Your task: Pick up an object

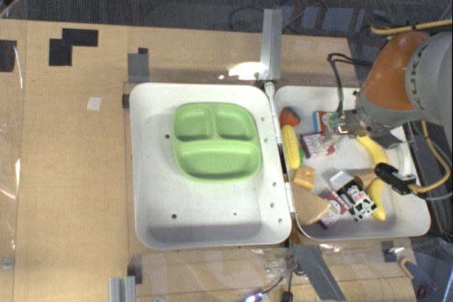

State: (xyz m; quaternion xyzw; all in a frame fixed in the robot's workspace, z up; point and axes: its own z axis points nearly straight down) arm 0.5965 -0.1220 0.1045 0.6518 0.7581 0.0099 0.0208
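The right bin [417, 223] holds several small items: a yellow corn cob [290, 145], a red fruit [289, 114], a red and white packet [318, 146], a tan wedge [304, 177], a black and white box [358, 199] and two bananas [371, 148] [376, 199]. My gripper [338, 125] hangs low over the back middle of this bin, just right of the packet and left of the upper banana. The arm's grey and orange wrist [400, 78] covers the bin's back right corner. Nothing shows as lifted off the bin floor.
The left bin [152, 223] holds a green divided plate [215, 141]. A metal post [272, 39] stands behind the seam between the bins. A black cable fitting [393, 177] lies over the right bin's right side. Wooden bench [64, 173] stretches to the left.
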